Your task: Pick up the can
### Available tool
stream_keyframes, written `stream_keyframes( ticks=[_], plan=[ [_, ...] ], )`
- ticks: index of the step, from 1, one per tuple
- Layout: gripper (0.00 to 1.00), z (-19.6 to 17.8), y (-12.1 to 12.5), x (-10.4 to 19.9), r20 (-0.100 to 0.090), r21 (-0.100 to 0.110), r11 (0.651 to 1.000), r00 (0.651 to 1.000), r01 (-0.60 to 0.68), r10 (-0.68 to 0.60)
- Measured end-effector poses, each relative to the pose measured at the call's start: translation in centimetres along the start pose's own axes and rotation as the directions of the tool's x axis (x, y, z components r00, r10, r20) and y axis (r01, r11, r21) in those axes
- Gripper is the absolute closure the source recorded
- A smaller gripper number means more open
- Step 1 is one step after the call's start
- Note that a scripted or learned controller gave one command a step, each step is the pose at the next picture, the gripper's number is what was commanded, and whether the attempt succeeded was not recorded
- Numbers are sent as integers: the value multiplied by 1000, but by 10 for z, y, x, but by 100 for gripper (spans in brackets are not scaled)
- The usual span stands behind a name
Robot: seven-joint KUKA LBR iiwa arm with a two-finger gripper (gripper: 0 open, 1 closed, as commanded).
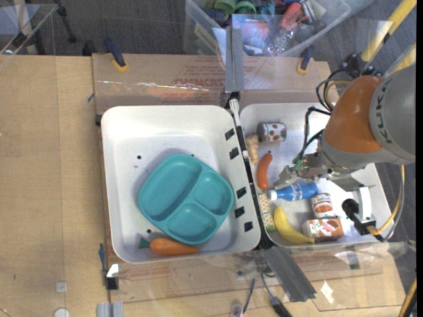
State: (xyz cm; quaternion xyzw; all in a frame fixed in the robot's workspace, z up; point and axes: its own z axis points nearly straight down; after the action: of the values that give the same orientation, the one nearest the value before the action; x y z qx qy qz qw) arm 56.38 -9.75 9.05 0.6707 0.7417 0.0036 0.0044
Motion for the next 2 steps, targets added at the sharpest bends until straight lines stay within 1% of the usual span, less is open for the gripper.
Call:
stream_keyframes(
  ticks=[1,2],
  plan=[
    [0,-27,-89,-43,0,9,996,996,-86,86],
    [100,-36,-89,-44,0,9,996,996,-89,89]
  ],
)
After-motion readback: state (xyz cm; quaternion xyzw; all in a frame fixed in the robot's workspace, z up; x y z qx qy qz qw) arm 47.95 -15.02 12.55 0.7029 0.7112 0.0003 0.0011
